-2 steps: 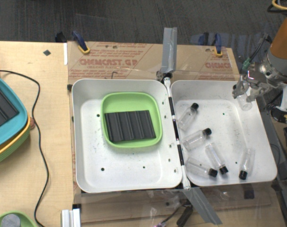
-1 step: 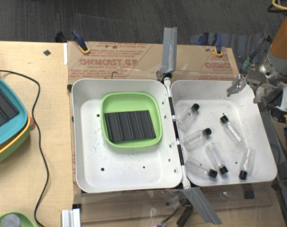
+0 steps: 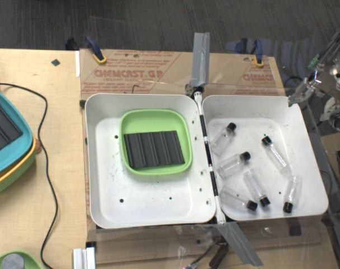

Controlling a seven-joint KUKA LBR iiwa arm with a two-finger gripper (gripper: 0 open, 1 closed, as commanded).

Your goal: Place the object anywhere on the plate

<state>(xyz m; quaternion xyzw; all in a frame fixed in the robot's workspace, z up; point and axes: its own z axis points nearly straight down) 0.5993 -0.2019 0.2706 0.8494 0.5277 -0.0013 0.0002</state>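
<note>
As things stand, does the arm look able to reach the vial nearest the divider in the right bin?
Probably yes: that vial lies uncovered in the right bin, apart from the other vials, with nothing above it. The divider beside it may crowd one finger.

Red print on the brown cardboard sheet (image 3: pixel 159 72) lying along the bench's far edge, behind the two bins, read "CHEMCAST GP" at its left part. The same lettering recurred near the sheet's right end, partly cut off. Smaller red lines around it were too blurred to read.
</note>
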